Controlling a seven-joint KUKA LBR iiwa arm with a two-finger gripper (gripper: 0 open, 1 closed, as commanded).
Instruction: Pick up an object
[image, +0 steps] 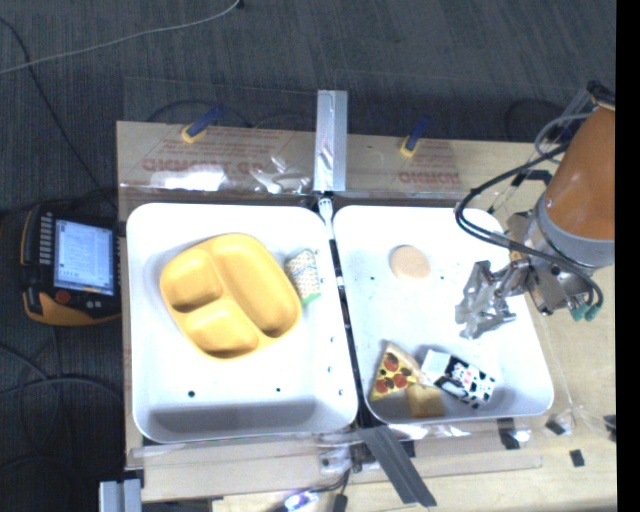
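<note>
Pizza (397, 373) lying near bin (440, 228) front wall; gripper (485, 312) hovering over bare floor beside it, fingers' state unclear.

Single fixed camera above bench (300, 150), looking down at slant, far enough back to take in both white bins: left bin (150, 400), right bin (520, 390) (dark floor visible around); arm (585, 190) enters from frame right.

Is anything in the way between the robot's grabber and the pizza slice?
Nothing visible blocks it. The tool hangs over bare white floor of the right bin, and the pizza slice lies toward the bin's near-left corner. The spotted black-and-white toy sits beside the pizza, off that path.
</note>
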